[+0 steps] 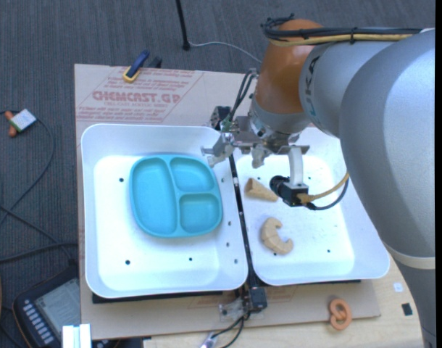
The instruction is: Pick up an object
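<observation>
We look down at a slant on a desk (98,93) carrying two shallow white bins side by side. The left bin (105,267) holds a blue divided plate (176,196). The right bin (351,256) holds two tan pastry-like pieces: a small wedge (259,189) near its upper left, and a croissant (276,236) at about five o'clock from the wedge, near but apart.

The grey arm with its orange band (290,64) hangs over the upper left of the right bin. The end effector (275,167) sits just at one o'clock of the wedge; we cannot tell how it is set, and we see nothing held in it.

The wedge's long axis runs from ten o'clock to four o'clock, its narrow tip toward ten. The croissant curves like a C, its long axis from eleven to five o'clock, its open side facing nine o'clock.

Risks, as we judge them: the wedge lies close to the wall between the bins, so a descent could strike that wall or push the piece against it. A grip along the long axis could slip off. The black fitting (286,189) and cable (330,194) beside the wedge could nudge it away.
</observation>
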Robot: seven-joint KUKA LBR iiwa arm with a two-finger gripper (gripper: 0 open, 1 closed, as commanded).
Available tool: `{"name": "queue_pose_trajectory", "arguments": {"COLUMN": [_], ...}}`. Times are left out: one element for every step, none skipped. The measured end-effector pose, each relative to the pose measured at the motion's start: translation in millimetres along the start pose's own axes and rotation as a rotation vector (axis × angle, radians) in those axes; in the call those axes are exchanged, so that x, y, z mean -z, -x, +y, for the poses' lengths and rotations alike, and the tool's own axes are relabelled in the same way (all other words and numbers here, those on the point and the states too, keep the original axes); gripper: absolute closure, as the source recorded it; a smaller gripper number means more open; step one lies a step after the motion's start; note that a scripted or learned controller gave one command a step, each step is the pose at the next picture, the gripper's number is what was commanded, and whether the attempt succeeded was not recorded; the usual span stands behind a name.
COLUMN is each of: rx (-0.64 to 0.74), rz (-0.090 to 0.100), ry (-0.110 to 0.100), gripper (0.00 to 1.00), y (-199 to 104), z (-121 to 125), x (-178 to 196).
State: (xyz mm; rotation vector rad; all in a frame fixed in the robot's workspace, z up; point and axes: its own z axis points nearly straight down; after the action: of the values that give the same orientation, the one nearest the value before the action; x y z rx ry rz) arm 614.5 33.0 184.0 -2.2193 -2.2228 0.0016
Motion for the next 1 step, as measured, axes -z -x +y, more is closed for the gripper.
{"name": "queue_pose_trajectory", "arguments": {"rx": [0.0], "rz": [0.0], "ry": [0.0], "gripper": [0.0], "y": [0.0], "z": [0.0], "x": [0.0]}}
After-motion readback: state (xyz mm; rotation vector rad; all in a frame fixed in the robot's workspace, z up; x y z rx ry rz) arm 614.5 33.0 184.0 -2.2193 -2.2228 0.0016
